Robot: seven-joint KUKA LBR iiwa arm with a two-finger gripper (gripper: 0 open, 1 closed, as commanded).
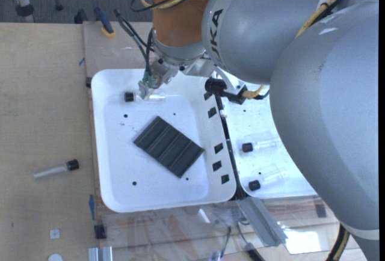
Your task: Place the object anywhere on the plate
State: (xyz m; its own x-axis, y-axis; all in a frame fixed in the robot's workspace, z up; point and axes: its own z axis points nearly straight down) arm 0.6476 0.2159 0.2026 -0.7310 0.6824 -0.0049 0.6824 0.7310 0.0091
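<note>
A dark ribbed rectangular plate (168, 146) lies at an angle in the middle of the left bin (114, 193). Up and to its left, by the bin's far wall, lies a small clear vial with a black cap (128, 97); the cap points left. My gripper (147, 89) hangs from the orange wrist right over the clear body of this vial, low to the bin floor. Its tip hides part of the vial. The vial is apart from the plate.
Two more capped vials (247, 147) (254, 184) lie in the right bin (289, 193), mostly under the arm. Another vial (55, 169) lies on the bench left of the bins. The big grey arm covers the right half of the view.
</note>
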